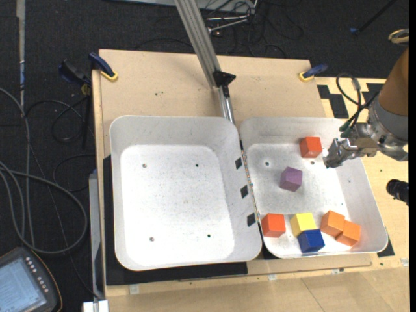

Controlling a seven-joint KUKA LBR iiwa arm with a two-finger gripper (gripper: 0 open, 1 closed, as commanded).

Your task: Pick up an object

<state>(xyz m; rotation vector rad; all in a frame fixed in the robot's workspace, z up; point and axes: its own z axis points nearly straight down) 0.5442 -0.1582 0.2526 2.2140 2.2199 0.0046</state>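
Dark carpeted floor (45, 51) surrounds the pale wooden table (169, 83), with black cables trailing across it at the left and top of the frame. Two shallow white plastic bins sit side by side on the table. One is the left bin (123, 174), its speckled floor bare. The other is the right bin (364, 194), which holds all the blocks.

Seven small blocks lie in the right bin:
- Four are orange. One orange cube (311, 147) sits in the bin's upper part. A second orange cube (273, 224) is near the lower left corner. Two more orange blocks lie touching each other at the lower right, one (333, 222) just above and left of the other (350, 232).
- One purple cube (291, 179) lies tilted near the middle of the bin, apart from the rest.
- One yellow cube (302, 223) lies along the lower edge, just right of the second orange cube.
- One blue cube (311, 240) touches the yellow cube's lower right side.

From the right edge of the frame the grey arm (393, 119) reaches in, its orange band (398, 86) above. The dark pincer (333, 158) is over the upper right part of the right bin, just right of the upper orange cube. I cannot tell how it is set, and no block can be seen in its grip.

Two blue-and-yellow clamps grip the table's far edge, one at the upper left (103, 67) and one at the upper right (312, 72). One slanted grey metal pole (195, 28) comes down from the top of the frame to the gap between the bins.
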